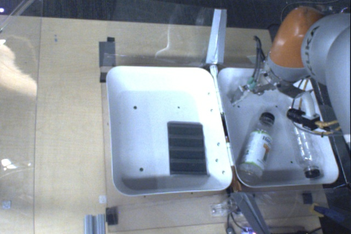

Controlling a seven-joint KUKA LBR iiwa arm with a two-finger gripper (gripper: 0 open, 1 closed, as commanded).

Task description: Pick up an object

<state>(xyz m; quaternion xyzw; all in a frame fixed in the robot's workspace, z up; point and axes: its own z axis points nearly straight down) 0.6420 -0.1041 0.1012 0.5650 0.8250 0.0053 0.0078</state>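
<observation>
Seen from above, two white bins sit side by side on a wooden bench. The left bin point(126, 118) holds a dark ribbed block point(186, 147) near its front edge. The right bin point(241, 131) holds a white bottle point(256, 149) near its front edge and a clear bottle point(305, 152) by its right wall. The gripper point(245, 89) hovers at the right bin's back left corner; whether it is released or clenched cannot be told.

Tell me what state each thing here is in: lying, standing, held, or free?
Black ridged block: lying flat in the left bin, free.
White bottle with a black cap: lying on its side in the right bin, free.
Clear bottle: lying on its side by that bin's right wall, free.
Gripper: low over the right bin's upper left corner, holding nothing I can see.
</observation>
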